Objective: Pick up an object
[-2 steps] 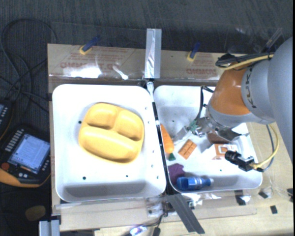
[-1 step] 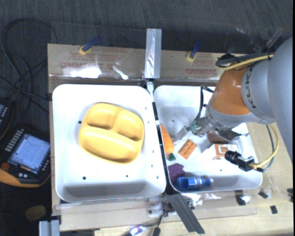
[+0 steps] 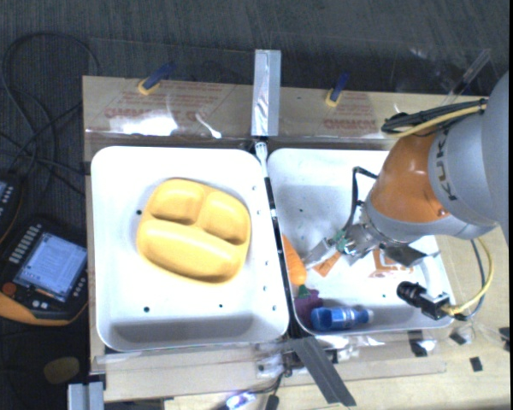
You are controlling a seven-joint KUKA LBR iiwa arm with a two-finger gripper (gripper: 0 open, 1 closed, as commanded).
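A big yellow bread-shaped object (image 3: 194,229) lies in the middle of the left bin (image 3: 111,314). In the right bin (image 3: 316,186), an orange carrot-like piece (image 3: 292,263) rests against the left wall. A blue bottle (image 3: 340,318) lies on its side along the front wall, with a small purple object (image 3: 307,297) just left of it. My gripper (image 3: 332,248) reaches down into the middle of the right bin, right beside a small orange piece (image 3: 327,266). The arm's orange wrist band (image 3: 410,186) covers the bin's right half.
A small orange and white item (image 3: 383,267) lies under the arm on the right. A black cable fitting (image 3: 419,297) hangs near the right bin's front right corner. A handheld controller (image 3: 38,267) sits off the bench to the left.
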